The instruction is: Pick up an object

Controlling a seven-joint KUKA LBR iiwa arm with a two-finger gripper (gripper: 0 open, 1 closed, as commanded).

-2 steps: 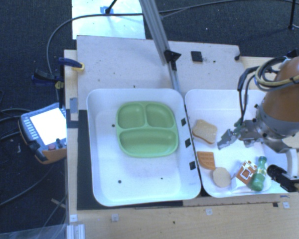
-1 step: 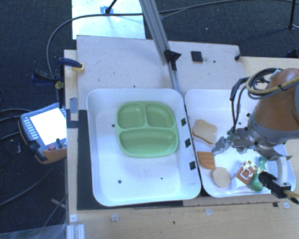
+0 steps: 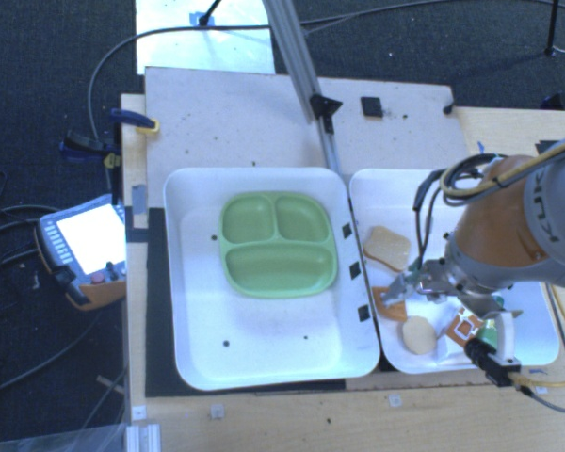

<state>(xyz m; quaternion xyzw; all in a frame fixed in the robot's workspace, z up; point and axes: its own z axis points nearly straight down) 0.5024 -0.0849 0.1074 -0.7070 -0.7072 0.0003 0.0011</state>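
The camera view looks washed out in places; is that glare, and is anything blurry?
In the camera view, yes: the paper sheet at the top and the handheld screen at left are blown out white; the white bins look bright; the small food pieces by the arm are soft.

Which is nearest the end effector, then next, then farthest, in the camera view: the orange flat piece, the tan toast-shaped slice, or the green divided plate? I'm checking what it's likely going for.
1. Orange flat piece, right bin, just beside the end effector.
2. Tan toast-shaped slice, right bin, above it in the view.
3. Green divided plate, left bin, far to the left.
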